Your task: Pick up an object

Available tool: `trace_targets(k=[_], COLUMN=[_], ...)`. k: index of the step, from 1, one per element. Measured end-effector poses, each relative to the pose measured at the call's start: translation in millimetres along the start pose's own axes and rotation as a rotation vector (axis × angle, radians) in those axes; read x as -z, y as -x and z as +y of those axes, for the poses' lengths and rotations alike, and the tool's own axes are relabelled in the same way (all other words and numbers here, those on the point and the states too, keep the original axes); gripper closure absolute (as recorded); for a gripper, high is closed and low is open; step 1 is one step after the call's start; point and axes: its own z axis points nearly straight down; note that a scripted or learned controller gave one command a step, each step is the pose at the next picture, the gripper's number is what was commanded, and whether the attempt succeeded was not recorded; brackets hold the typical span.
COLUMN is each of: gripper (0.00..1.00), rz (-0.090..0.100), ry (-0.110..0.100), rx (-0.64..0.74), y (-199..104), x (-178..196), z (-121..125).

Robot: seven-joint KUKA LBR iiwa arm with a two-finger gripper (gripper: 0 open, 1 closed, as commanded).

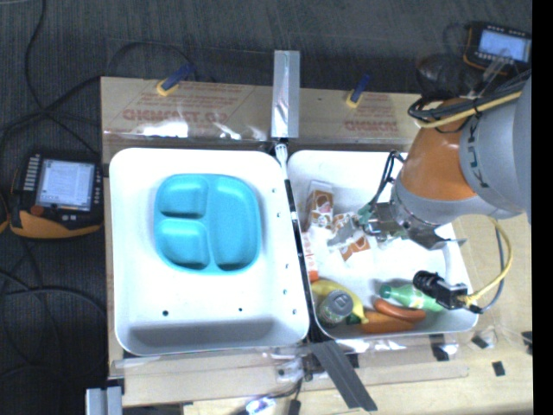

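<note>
arm: you see the grey arm [484,158] with its orange band reaching in from the right, over the right bin [298,197].
gripper: your gripper [373,223] hangs low over the middle of the right bin, just beside a small brown and white packet [354,247].
fingers: you cannot tell how far they are open, and no thing shows between them.
objects to pick: a brown snack packet [320,207] lies near the bin's left wall; a round yellow tin [335,304], an orange carrot [393,316] and a green bottle [408,296] lie along the near wall.
left bin: the left bin [130,318] holds a blue divided tray [208,221].
desk: both bins stand on the desk [130,111].
</note>
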Motion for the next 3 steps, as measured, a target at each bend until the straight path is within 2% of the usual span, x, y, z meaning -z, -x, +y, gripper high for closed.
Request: trace_targets(k=[1,2,3], gripper=[1.00,0.00,1.00], rz=[0.001,0.001,0.002], ry=[-0.003,-0.003,-0.006], rx=[-0.001,-0.001,0.000], y=[-0.1,0.0,-0.6], x=[8.2,8.2,16.1], z=[-0.7,-0.7,-1.2])
